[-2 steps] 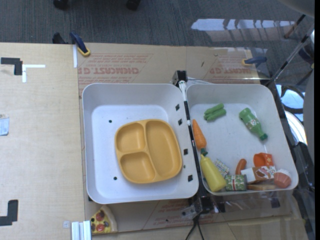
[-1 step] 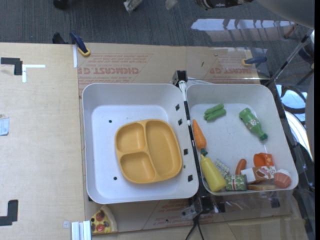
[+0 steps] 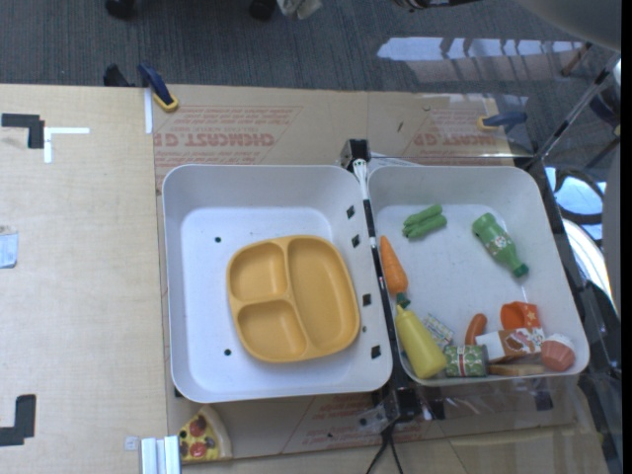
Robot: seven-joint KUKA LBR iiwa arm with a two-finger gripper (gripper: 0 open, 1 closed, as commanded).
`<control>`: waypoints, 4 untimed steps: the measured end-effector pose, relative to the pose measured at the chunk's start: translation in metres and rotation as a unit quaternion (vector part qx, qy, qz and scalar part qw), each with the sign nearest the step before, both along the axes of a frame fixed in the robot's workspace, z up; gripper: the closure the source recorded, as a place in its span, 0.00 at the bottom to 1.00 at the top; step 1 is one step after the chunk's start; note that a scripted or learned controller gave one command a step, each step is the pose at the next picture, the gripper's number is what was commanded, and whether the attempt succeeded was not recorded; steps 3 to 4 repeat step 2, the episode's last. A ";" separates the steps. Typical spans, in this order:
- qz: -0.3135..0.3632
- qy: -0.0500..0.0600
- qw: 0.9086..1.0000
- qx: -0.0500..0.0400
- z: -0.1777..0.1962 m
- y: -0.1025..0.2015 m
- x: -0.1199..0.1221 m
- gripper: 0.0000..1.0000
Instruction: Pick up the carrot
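1. Claw: whether wide or narrow cannot be told; grey arm blurred at the far right corner.
2. Left bin: carries a yellow divided plate.
3. Right bin: holds all the toy food.
4. Yellow bottle: near left corner of the right bin.
5. Green bottle: far right part, tilted.
6. Carrot: right bin, against its left wall, just beyond the yellow bottle, lying free.

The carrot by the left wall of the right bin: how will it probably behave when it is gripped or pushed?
The carrot looks like smooth, rigid plastic, so probably stiff and light. Its tapered, round shape may slip or roll. It lies against the bin wall, leaving little room on that side.
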State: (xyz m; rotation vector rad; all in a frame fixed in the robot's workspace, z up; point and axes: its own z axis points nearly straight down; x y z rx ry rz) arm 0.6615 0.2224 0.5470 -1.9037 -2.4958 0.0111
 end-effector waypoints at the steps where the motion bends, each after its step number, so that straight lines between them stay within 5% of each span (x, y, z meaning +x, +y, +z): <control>1: 0.000 0.000 1.000 0.000 0.000 0.000 0.000 0.00; 2: 0.000 0.001 1.000 0.000 0.008 0.000 0.001 1.00; 4: 0.000 0.001 1.000 0.000 0.008 0.000 0.001 1.00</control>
